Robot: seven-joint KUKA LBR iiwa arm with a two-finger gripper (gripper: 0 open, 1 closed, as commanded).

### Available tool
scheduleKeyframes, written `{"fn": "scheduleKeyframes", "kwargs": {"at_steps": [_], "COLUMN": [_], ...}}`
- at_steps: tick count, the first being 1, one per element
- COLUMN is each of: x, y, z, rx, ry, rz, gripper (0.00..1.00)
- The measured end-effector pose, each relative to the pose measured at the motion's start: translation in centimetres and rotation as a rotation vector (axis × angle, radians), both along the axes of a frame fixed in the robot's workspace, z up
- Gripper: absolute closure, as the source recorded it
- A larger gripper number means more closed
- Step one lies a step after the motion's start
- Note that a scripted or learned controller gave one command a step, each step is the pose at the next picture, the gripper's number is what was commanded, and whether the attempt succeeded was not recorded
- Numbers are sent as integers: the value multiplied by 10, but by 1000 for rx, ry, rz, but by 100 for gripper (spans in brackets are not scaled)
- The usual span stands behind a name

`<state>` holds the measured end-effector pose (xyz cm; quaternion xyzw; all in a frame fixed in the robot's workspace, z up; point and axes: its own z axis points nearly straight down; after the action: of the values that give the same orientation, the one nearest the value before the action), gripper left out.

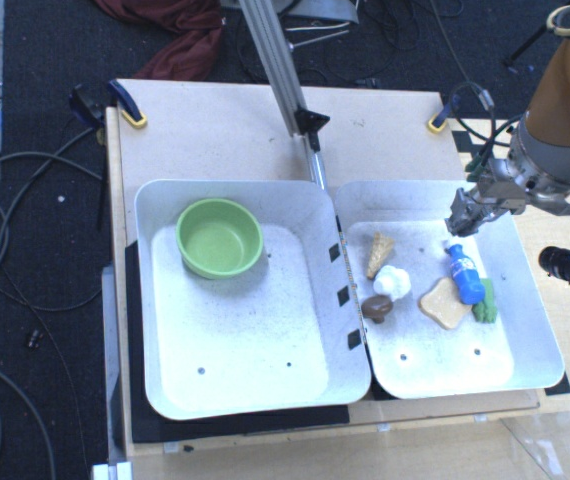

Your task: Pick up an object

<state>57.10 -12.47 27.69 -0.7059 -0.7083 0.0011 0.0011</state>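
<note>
Two shallow white bins are sitting side by side on the table (215, 128). Resting in the left bin (235, 368) is a round green bowl (219, 236), far-left. Lying clustered in the right bin (445, 368) are a tan cone (379, 254), a white lump (393, 282), a brown nugget (376, 308), a toast slice (444, 305), a blue bottle (464, 274) and a green piece (485, 309). Hovering over the bottle's far end, the gripper (463, 218) is hiding whether its jaws are clenched; nearer bin floor is lying open.
</note>
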Motion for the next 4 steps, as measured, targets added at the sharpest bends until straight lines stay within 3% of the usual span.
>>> {"fn": "scheduleKeyframes", "kwargs": {"at_steps": [1, 4], "x": [0, -13], "y": [0, 4], "z": [0, -148], "rx": [0, 1], "ry": [0, 3], "rz": [0, -4], "gripper": [0, 0]}}
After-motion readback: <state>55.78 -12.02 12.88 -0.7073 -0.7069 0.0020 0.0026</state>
